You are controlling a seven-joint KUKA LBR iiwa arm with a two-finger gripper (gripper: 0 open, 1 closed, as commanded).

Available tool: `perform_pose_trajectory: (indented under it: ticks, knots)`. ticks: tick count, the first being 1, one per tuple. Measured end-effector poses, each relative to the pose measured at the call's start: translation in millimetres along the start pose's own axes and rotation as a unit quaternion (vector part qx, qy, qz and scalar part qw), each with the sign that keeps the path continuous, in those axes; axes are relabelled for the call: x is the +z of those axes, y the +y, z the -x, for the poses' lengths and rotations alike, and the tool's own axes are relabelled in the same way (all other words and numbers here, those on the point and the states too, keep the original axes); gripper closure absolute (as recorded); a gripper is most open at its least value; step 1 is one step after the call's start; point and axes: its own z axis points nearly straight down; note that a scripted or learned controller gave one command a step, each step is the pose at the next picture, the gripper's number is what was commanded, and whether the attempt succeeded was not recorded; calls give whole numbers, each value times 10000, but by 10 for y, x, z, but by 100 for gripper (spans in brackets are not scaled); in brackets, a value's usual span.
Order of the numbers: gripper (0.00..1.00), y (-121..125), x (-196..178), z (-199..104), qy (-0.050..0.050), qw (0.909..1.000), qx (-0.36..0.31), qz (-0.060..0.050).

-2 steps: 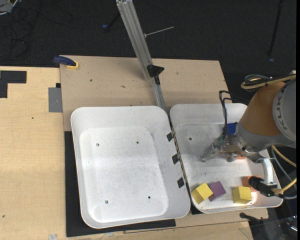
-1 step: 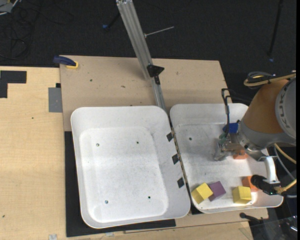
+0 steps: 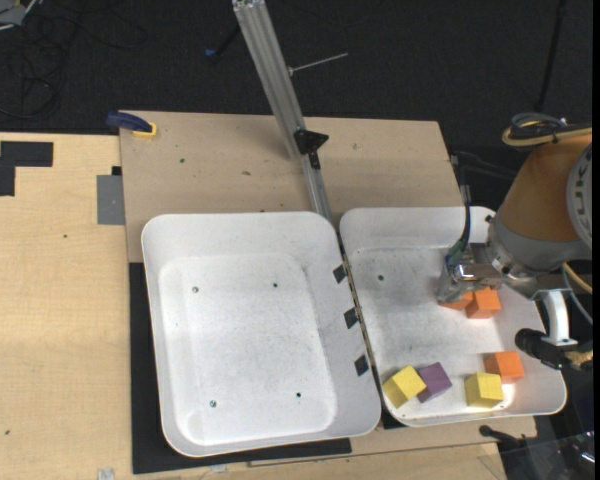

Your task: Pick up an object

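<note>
A grey arm (image 3: 550, 203) with an orange band reaches in from the right over the right bin (image 3: 400, 238), 1 of 2 shallow white bins set side by side on the bench (image 3: 220, 163). Its gripper (image 3: 458, 280) hangs low near the bin's right edge, just beside an orange block (image 3: 483, 303) that lies at its tip; whether the fingers are spread or closed, or touch the block, cannot be told from this angle. 4 more blocks lie along the bin's near edge: a yellow block (image 3: 404, 384) touching a purple block (image 3: 434, 378) toward the near-left corner, and a second yellow block (image 3: 483, 389) just beside a second orange block (image 3: 505, 366) toward the near-right corner. The left bin (image 3: 165, 238) sits against the right one, with a slanted metal rail (image 3: 272, 78) rising behind them.
</note>
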Motion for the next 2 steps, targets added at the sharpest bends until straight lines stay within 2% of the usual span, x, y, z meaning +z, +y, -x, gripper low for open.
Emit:
perform_pose_trajectory:
  ticks: [2]
  knots:
    - [100,21,-858,9,-1,10000,1,1]
